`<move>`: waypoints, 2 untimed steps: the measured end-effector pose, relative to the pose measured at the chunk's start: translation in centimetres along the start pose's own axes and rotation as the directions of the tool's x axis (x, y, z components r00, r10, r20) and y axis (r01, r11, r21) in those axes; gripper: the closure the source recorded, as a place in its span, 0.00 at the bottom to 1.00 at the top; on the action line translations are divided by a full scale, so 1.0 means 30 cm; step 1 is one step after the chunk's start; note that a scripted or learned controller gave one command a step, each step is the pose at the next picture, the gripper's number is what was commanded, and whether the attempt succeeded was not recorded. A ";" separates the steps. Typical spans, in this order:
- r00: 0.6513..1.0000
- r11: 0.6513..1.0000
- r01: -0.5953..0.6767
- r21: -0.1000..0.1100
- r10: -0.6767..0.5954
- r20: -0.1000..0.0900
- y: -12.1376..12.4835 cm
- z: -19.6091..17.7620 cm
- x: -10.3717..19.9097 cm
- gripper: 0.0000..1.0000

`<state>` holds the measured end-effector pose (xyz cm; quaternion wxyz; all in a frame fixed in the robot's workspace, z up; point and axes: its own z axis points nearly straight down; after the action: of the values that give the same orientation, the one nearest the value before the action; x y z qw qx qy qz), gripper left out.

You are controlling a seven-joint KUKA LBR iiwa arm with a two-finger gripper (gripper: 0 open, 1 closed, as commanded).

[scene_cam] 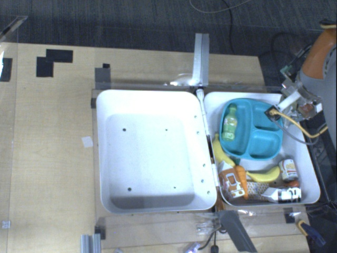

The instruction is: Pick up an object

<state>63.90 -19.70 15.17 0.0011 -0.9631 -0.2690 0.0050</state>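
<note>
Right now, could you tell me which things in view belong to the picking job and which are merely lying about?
For the job:
- blue divided tray, in the right bin
- green bottle, lying in the tray
- banana
- small can
- orange carton
- arm, at the bin's right edge

Lying about:
- left bin
- black tape marks on the bench
- cable on the floor

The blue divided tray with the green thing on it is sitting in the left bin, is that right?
Not quite. The camera view shows the blue divided tray, with the green thing on it, sitting in the right bin, not the left bin.
</note>
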 end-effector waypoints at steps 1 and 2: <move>0.998 0.998 0.062 -0.005 -0.063 -0.008 0.049 -0.335 0.029 1.00; 0.979 0.979 0.204 -0.005 -0.204 -0.006 0.039 -0.298 0.016 1.00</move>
<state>64.99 -20.44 24.09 0.0004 -0.9305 -0.3663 0.0013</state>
